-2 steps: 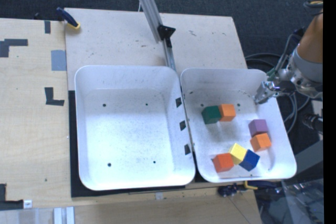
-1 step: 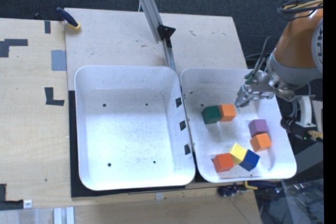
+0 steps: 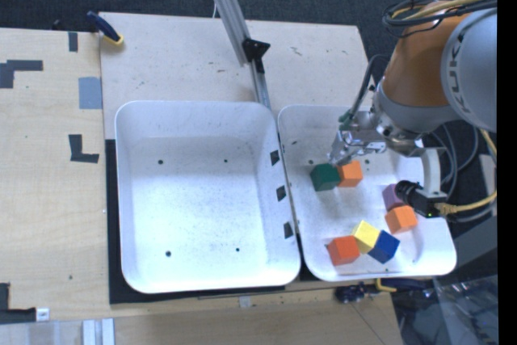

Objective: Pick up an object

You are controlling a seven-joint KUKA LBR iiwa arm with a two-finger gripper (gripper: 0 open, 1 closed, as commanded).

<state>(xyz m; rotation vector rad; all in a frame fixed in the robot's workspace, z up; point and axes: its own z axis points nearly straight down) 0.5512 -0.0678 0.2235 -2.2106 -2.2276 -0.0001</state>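
The grey arm with the orange band reaches in over the right-hand shallow white bin point(image 3: 311, 125), and its two-finger gripper point(image 3: 349, 151) hangs low over the bin's middle. Directly beneath the fingers point(image 3: 346, 148) sit two small cubes touching one another: a dark green block point(image 3: 325, 176) on the side toward the neighbouring bin, and an orange block point(image 3: 351, 174) on the side toward the arm. The fingers appear to point down at the seam between the pair, leaning slightly toward the orange one, so either cube may be the target.

From this slant the metal tips blur into the wrist hardware, so whether they are spread or pressed together cannot be told; nothing is seen pinched between them.

The coming move turns on that sideways offset. Because the two cubes touch, a straight descent may land a tip on top of one of them instead of straddling it.

Farther from the fingers, toward the bin's near edge, lie a second orange cube point(image 3: 343, 250), a yellow cube point(image 3: 366, 235) and a blue cube point(image 3: 384, 246) clustered together, with a purple block point(image 3: 393, 195) and another orange block point(image 3: 401, 218) near the arm's side.
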